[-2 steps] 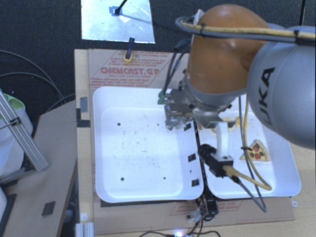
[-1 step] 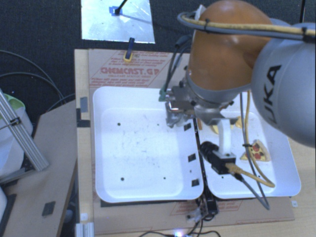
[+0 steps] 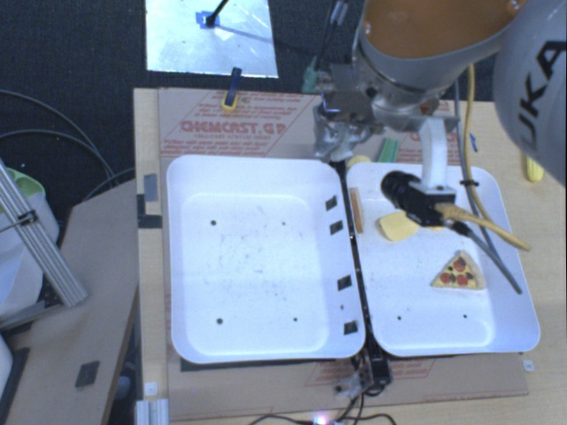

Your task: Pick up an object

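Bench has a cardboard sheet (image 3: 239, 127) under two shallow white bins side by side, dark floor behind. Left bin (image 3: 190, 264) carries just specks. Right bin (image 3: 505, 326) has the candidates: pizza slice toy (image 3: 460, 273) toward the near right, yellow chip-like piece (image 3: 398, 227) mid-bin, thin wooden stick (image 3: 355, 211) lying along the inner wall, small pale yellow item (image 3: 358, 160) at the far rim, half hidden.

Arm (image 3: 443, 25) comes in from the right and hangs over the far end of the right bin. Gripper (image 3: 341, 140) sits up near the far rim by the seam between the bins, close to the pale yellow item. Can't tell how wide it's spread or whether it has anything; the wrist blocks the tips. A black cylinder part (image 3: 407, 197) with cabling hangs beside the chip-like piece.

Progress, my read: nothing visibly lifted. All objects look to be resting in the bin. Pick not confirmed; grasp and lift both left.
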Available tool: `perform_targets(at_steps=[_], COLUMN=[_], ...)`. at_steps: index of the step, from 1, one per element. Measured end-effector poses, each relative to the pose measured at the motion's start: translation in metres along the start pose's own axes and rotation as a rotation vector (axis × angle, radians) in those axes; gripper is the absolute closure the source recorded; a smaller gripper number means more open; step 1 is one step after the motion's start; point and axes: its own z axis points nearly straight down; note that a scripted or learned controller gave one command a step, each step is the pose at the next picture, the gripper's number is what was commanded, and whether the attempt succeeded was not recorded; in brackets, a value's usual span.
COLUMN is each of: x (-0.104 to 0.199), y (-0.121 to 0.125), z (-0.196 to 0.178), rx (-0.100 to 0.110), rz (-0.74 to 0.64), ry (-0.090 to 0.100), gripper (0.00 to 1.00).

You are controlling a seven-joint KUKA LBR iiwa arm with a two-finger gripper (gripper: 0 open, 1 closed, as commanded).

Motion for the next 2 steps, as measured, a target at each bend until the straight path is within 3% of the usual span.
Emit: perform_targets(at_steps=[1, 2], x=[-0.032, -0.089], y=[0.039, 0.044], z=[0.062, 0.157], rx=[0.015, 0.020], rz=[0.008, 0.011], ry=[-0.005, -0.006], gripper=[1.00, 1.00])
